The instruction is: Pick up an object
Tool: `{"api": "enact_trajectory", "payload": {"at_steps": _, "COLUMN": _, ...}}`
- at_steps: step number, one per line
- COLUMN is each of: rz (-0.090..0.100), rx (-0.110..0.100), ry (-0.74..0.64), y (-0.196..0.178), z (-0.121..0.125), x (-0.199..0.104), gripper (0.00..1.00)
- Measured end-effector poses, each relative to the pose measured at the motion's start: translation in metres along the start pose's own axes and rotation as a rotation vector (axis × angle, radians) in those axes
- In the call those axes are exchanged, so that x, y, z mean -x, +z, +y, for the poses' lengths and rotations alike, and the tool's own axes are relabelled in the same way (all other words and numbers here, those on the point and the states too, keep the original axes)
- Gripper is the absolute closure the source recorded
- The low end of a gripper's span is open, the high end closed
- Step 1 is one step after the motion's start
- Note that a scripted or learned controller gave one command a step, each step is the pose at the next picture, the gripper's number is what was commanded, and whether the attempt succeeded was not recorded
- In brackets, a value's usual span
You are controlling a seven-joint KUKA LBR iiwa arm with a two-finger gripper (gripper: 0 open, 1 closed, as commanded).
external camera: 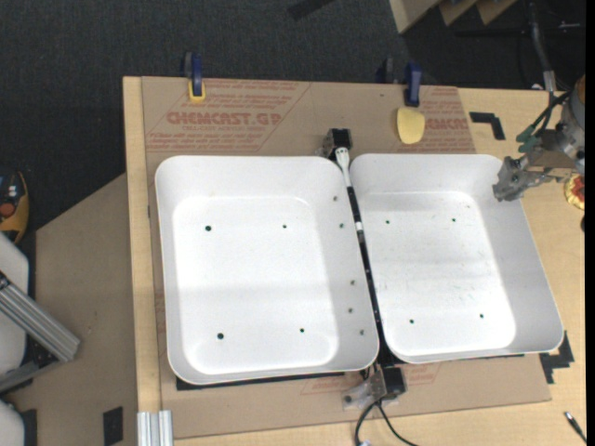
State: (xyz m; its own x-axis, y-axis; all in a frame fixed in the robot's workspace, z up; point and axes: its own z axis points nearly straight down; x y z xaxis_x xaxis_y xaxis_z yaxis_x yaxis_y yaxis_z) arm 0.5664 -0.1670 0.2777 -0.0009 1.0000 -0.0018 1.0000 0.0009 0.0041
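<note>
Right bin [548,316] nearest; my gripper [509,180] hangs at its 2 o'clock corner, and I can't tell if it's open or closed. Candidate is the yellow piece [410,124] on the board [242,110], just past the bin's 11 o'clock rim. Best bet: clear the rim, centre over it, drop straight.

Even, soft light with a sharp centre and a murkier right edge

Both white bins, the left bin [251,268] and the right bin [446,268], are brightly lit; their floors show a broad paler band low down and a faint grey shade above. The dark floor around the bench [149,156] stays dim. Shadows are soft, thin under the bin rims. Focus holds across the middle; the gripper [509,179] at the right looks slightly blurred and grainy
</note>
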Motion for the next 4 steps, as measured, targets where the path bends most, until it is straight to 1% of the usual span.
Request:
{"api": "enact_trajectory", "payload": {"at_steps": 1, "rz": 0.004, "rx": 0.002, "ry": -0.010, "y": -0.009, "z": 0.048, "x": -0.091, "gripper": 1.00}}
{"api": "enact_trajectory", "payload": {"at_steps": 2, "rz": -0.004, "rx": 0.006, "ry": 0.006, "y": -0.084, "z": 0.053, "x": -0.002, "gripper": 1.00}}
{"api": "enact_trajectory", "payload": {"at_steps": 3, "rz": 0.004, "rx": -0.011, "ry": -0.003, "y": 0.014, "z": 0.099, "x": -0.039, "gripper": 1.00}}
{"api": "enact_trajectory", "payload": {"at_steps": 4, "rz": 0.001, "rx": 0.004, "ry": -0.003, "y": -0.042, "z": 0.095, "x": -0.064, "gripper": 1.00}}
